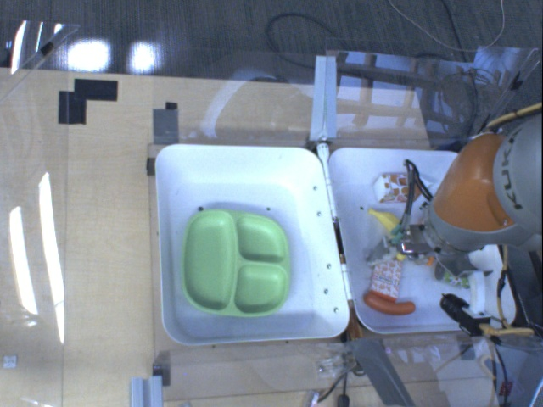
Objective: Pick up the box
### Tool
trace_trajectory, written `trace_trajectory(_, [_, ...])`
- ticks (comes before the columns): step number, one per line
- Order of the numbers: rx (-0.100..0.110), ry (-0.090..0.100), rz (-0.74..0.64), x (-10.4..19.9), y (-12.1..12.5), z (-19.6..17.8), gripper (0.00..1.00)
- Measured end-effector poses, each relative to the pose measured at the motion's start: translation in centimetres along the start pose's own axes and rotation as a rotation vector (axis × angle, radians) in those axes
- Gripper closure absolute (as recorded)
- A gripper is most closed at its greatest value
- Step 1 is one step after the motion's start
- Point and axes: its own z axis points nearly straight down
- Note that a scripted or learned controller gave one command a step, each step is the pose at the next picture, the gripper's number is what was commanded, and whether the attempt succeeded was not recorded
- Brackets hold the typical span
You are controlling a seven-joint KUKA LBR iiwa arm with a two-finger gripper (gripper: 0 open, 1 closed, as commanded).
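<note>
The arm (488, 197), grey with an orange band, rises closest to the lens and reaches in from the right over the right bin (356, 227). Its gripper (405, 242) hangs low in the middle of that bin, among the items; whether it is open or closed cannot be told, and nothing can be seen held in it. There are two white bins side by side. The left bin (170, 227) holds one thing: a green plate (237, 262) with three compartments, lying flat near the middle. The right bin holds several small things. One box (392, 186), white with red and brown print, lies near the far wall, apart from the gripper. One yellow banana (383, 220) lies between that box and the gripper. One red-patterned packet (386, 277) lies just in front of the gripper, and one red sausage (389, 303) lies beside it near the front wall.
</note>
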Motion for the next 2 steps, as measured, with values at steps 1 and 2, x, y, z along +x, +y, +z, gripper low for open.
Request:
trace_trajectory(1, [-0.011, 0.000, -0.003, 0.12, 0.43, -1.28, 1.00])
trace_trajectory(2, [-0.011, 0.000, -0.003, 0.12, 0.43, -1.28, 0.00])
